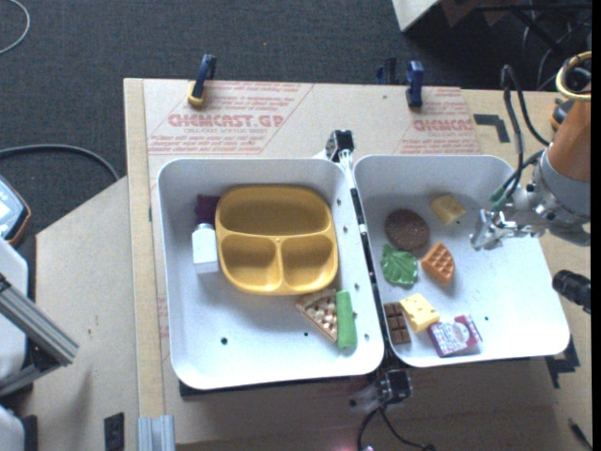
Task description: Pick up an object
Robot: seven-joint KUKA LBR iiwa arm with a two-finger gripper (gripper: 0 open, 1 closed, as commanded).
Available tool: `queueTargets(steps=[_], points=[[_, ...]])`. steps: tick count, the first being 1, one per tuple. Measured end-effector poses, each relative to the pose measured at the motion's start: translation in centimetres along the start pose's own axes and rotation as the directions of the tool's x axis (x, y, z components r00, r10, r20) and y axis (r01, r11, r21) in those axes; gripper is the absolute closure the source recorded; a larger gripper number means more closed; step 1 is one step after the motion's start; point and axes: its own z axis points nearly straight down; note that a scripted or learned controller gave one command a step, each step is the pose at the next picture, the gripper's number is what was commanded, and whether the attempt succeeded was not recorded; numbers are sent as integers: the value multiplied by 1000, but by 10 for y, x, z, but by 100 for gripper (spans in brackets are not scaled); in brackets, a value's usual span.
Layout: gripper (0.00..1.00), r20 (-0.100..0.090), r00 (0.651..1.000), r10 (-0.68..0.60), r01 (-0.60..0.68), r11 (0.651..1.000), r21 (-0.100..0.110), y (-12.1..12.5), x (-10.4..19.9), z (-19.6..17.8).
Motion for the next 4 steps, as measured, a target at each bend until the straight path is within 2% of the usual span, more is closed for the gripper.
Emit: queueTargets(steps=[1,2,3,4], points=[[100,-1,1000,-5,5,1000,-1,39,38,7],[100,-3,1000,-6,6,1000,-3,69,91,-2],[100,-3,1000,-5,5,1000,-2,111,131,2],[100,-2,1000,-4,4,1000,-1,126,171,10]])
